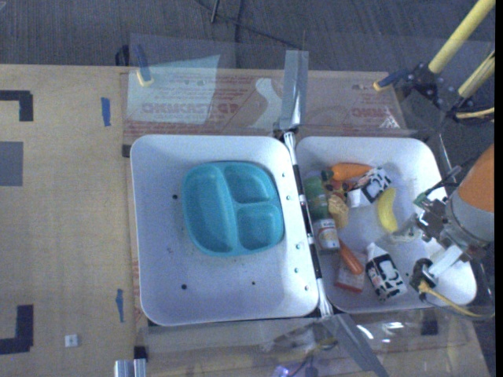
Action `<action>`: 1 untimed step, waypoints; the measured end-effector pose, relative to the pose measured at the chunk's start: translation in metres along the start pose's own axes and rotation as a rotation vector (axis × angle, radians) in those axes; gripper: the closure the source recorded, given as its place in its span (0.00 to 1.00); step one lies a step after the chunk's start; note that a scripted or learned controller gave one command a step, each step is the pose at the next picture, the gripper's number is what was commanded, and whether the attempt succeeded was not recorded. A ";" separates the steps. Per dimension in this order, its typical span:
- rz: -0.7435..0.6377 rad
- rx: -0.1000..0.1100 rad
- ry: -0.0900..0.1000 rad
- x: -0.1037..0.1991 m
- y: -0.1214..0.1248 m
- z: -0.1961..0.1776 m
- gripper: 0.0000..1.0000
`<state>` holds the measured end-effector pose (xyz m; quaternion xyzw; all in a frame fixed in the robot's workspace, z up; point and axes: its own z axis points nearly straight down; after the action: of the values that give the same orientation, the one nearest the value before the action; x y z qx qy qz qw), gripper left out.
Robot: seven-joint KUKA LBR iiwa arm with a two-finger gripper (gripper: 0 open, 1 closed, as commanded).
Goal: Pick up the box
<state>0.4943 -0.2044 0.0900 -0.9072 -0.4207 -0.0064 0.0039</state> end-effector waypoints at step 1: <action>-0.257 0.009 -0.019 -0.009 -0.012 -0.099 0.00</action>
<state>0.4782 -0.2045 0.1885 -0.8459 -0.5333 0.0034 0.0031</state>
